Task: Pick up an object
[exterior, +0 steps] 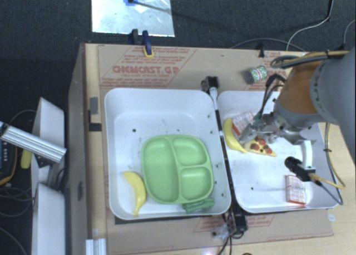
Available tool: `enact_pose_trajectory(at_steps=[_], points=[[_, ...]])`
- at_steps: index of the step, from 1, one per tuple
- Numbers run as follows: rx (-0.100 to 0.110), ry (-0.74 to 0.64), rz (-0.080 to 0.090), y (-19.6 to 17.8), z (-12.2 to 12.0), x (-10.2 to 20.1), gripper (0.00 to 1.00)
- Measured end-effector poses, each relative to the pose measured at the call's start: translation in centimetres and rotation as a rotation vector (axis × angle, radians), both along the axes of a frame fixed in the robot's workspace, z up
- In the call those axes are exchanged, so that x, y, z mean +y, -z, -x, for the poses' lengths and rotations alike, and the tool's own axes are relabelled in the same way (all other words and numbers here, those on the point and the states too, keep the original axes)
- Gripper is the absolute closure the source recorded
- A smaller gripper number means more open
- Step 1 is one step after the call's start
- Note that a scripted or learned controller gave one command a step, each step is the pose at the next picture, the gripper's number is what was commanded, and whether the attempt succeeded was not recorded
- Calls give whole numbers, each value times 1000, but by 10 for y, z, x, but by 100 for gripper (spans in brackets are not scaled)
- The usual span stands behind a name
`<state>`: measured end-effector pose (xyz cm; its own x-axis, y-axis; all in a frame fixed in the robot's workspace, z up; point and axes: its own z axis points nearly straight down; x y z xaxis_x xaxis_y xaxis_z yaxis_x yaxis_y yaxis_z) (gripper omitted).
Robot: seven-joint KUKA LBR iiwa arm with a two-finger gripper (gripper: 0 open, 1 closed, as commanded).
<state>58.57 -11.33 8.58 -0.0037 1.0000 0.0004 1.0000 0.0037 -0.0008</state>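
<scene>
**Camera view.** Two white bins stand side by side on a bench covered with printed cardboard.

The left bin holds three things:
- One green plate with three compartments lies flat in the middle of the bin.
- One left banana lies just beside the plate's lower left edge.
- One green piece lies against the plate's lower right rim; what it is cannot be told.

The right bin holds four things:
- One right banana lies along the wall shared with the left bin.
- One pizza slice lies near the bin's middle, just beside that banana.
- The upper packet, one of two packets, lies behind the banana.
- The lower packet lies well apart from it, near the front right corner.

The gripper hangs low over the right bin, between the upper packet and the pizza slice and close to both. Whether it touches either one cannot be told. Whether it is open or closed cannot be told, and nothing is visibly held in it.

On the bench behind the right bin lies one small can. One blue clamp sits at the bench's far edge.
</scene>
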Motion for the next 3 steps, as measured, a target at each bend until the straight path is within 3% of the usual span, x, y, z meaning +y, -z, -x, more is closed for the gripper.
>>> enact_pose_trajectory(at_steps=[1, 2, 3], points=[[-5, -2, 1, -12, -2, 0, 100], [-5, 2, 2, -103, 12, -39, 100], [-3, 2, 2, -103, 12, -38, 0]])
